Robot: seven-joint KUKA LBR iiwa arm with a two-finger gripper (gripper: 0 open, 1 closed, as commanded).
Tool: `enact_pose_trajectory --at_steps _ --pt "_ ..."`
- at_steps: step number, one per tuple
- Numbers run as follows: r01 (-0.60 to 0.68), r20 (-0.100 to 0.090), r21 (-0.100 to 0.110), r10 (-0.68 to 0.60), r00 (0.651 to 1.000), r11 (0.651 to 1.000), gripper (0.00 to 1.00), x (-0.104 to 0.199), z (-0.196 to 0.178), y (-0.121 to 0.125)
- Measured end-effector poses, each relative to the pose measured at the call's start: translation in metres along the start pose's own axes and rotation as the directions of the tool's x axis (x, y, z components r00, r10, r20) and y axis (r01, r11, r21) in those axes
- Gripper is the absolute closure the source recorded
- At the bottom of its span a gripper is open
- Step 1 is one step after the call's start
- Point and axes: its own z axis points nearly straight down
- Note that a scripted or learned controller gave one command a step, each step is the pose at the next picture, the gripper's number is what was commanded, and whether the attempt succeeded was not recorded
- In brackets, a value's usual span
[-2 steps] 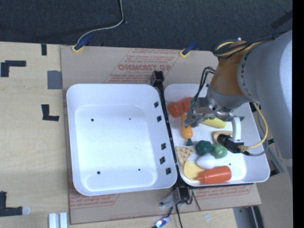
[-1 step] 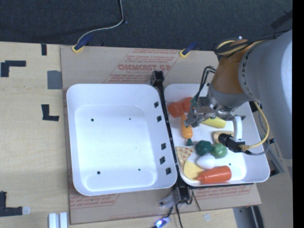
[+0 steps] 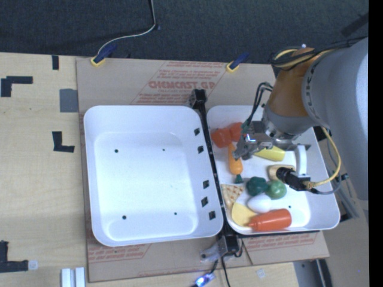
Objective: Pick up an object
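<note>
Over the right bin point(image 3: 323, 217), the gripper point(image 3: 242, 151) hangs above an orange carrot point(image 3: 234, 163). Whether its jaws are open or closed cannot be told. Nearby lie a red tomato point(image 3: 222, 136) and a yellow banana point(image 3: 270, 155).

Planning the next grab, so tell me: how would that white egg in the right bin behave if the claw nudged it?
The egg looks smooth and rounded, so it would probably roll or slip. The sausage and green pieces crowding it might stop it quickly.

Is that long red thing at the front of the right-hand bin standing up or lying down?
Lying down. The red thing lies flat on its side across the front of the right bin, beside a white egg shape.
</note>
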Motion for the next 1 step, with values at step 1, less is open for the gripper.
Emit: enact_pose_trajectory --at_steps 1 --pt "-0.004 0.002 -0.02 0.004 1.0 1.0 1.0 -0.0439 0.0452 0.0464"
